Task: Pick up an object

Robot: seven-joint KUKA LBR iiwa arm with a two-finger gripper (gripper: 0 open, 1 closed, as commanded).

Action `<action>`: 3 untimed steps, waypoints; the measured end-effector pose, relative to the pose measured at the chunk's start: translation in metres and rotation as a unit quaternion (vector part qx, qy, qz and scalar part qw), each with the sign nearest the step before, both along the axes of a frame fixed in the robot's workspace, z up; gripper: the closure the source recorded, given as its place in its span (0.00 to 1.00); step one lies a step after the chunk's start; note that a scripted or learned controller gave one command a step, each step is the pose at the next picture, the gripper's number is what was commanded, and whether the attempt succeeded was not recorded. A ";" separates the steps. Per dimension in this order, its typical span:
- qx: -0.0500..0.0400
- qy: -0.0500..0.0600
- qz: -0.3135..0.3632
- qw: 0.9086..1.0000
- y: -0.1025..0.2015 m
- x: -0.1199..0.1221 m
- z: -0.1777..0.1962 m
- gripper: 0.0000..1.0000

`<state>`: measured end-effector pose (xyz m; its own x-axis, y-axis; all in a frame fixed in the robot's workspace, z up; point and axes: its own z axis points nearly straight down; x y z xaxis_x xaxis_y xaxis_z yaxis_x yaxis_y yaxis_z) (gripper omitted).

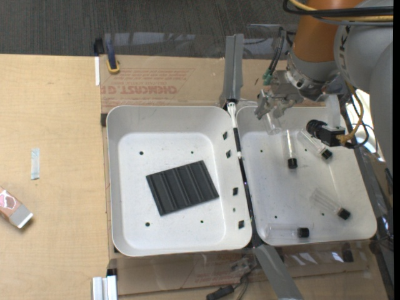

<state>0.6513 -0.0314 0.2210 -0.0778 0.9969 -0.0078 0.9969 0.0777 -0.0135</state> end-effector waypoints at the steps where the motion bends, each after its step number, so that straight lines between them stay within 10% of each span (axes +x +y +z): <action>1: -0.001 0.002 0.001 1.000 0.000 0.000 0.007 1.00; 3: 0.003 -0.004 -0.032 0.999 0.003 0.007 0.002 1.00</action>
<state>0.6585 -0.0287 0.2233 -0.0129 0.9999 -0.0017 0.9999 0.0129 -0.0052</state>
